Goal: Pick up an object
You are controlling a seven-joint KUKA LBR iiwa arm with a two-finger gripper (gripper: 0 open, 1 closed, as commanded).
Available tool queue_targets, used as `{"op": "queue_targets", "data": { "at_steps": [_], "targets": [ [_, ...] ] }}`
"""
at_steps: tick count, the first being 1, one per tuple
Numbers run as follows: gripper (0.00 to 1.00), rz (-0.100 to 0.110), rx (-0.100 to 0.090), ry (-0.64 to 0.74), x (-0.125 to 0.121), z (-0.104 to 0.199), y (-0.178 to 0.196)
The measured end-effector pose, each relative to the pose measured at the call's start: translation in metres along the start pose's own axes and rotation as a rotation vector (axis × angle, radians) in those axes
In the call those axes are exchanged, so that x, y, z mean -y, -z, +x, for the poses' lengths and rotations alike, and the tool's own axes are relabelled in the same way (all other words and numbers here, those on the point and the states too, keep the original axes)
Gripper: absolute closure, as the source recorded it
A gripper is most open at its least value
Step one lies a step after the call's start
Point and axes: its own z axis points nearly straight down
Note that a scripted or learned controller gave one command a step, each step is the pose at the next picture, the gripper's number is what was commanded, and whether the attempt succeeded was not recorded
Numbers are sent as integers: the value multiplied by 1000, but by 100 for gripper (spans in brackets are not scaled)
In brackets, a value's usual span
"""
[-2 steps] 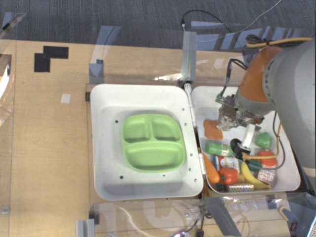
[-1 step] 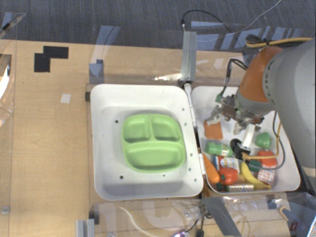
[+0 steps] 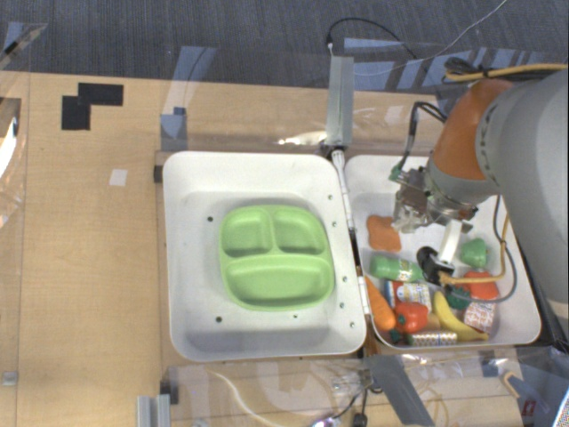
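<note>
From my station I saw the hand (image 3: pixel 411 210) hanging low in the right bin (image 3: pixel 532 327), just above the orange piece (image 3: pixel 384 233) near the bin's left wall, though I could not tell whether it touched it, nor how the hand was set. The other toys, a banana (image 3: pixel 452 317), a carrot (image 3: pixel 380 304) and a red tomato (image 3: pixel 411 316), lay crowded at the bin's near end. The left bin (image 3: pixel 187 327) on the worktop (image 3: pixel 80 283) held a green divided plate (image 3: pixel 276 256).

toy foods (image 3: pixel 427 296) | mixed colours | heaped | right bin's (image 3: pixel 533 327) near end
</note>
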Motion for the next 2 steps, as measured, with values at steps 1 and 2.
{"op": "queue_targets", "data": {
  "at_steps": [1, 2],
  "targets": [
    [0, 0, 0, 0, 0, 0, 0],
    [0, 6, 2, 151, -9, 1, -20]
  ]
}}
